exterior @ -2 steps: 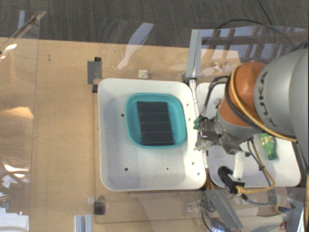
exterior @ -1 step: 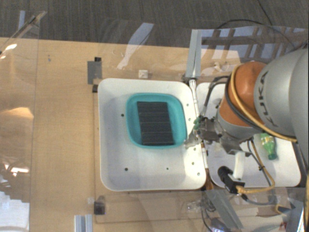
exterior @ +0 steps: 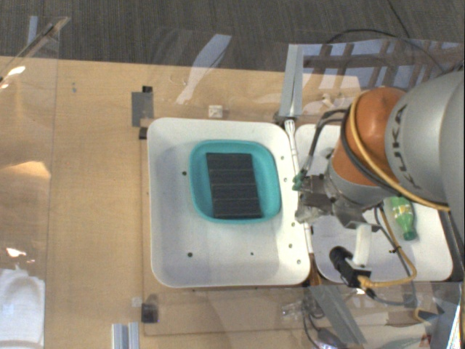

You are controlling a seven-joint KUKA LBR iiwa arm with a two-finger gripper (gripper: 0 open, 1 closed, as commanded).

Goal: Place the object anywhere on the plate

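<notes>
Wooden worktop [exterior: 87, 217] before you carries 2 white bins: the left bin [exterior: 218, 260] holds a teal plate [exterior: 270, 180]; at right, a green object [exterior: 402, 218] lies beneath the arm [exterior: 407, 144].

The arm's [exterior: 407, 144] grey and orange bulk covered most of the right bin [exterior: 436, 260] at the right of the frame, so its floor showed in patches alone. The gripper's [exterior: 314, 198] fingertips were lost under the wrist. A green object [exterior: 402, 217] at middle right was half hidden and too blurred to name. The frame's right edge cut off the arm.
</notes>
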